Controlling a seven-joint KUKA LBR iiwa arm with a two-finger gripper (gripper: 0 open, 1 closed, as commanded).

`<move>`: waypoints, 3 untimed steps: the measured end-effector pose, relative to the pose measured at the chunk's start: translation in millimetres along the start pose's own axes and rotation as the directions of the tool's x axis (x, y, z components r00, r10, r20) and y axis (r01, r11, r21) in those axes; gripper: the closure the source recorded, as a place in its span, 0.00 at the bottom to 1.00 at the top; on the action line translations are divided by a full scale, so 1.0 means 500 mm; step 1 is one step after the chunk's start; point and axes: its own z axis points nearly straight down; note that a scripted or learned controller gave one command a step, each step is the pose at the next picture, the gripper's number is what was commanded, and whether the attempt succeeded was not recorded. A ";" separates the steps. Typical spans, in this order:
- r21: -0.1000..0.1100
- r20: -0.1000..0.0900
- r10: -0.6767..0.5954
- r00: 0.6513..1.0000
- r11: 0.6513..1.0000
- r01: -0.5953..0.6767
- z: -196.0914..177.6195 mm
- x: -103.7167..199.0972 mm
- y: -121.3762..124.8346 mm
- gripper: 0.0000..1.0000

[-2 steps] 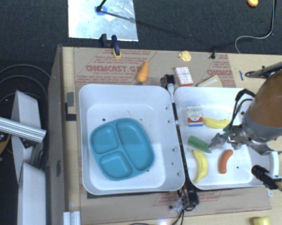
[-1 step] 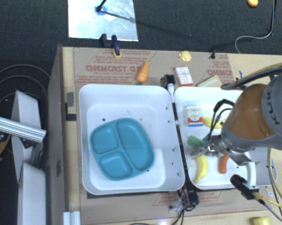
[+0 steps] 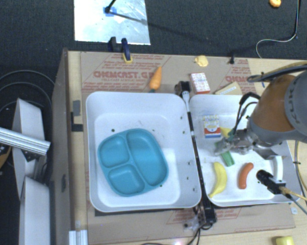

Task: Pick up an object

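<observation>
Pincer [image 3: 226, 148] hangs low in the right bin [image 3: 276, 198], just above a green piece [image 3: 228, 158]; its state I cannot tell. Small, light and probably stiff plastic, it wants pinching across its middle. Banana [image 3: 219, 178] lies at six o'clock, sausage [image 3: 245, 175] at four.

"CHEMCAST" in red on cardboard sheet [image 3: 118, 71]
</observation>
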 end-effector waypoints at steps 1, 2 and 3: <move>0.009 -0.005 0.000 1.000 1.000 0.000 0.000 0.054 -0.075 0.00; 0.007 -0.004 0.001 1.000 1.000 -0.001 -0.001 0.068 -0.117 0.00; 0.003 -0.005 -0.001 1.000 1.000 0.001 -0.024 0.069 -0.113 1.00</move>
